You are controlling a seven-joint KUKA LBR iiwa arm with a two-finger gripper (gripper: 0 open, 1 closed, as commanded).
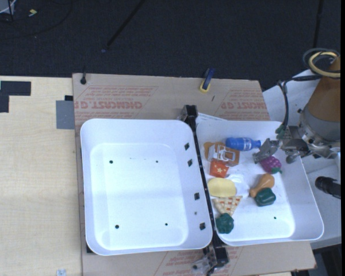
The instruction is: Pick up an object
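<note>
Gripper (268,152), fingers spread, hovers just above purple grapes (271,164) near the right bin's (302,223) far right edge.

I watch through one fixed camera mounted above the bench, looking down at a slant. It sits far enough back to take in both white bins, the left bin (135,186) and the right bin (299,211), whole, along with the cardboard sheet (138,96) under them and a strip of dark floor (161,27) beyond. The arm (325,105) enters from my right edge.
</note>
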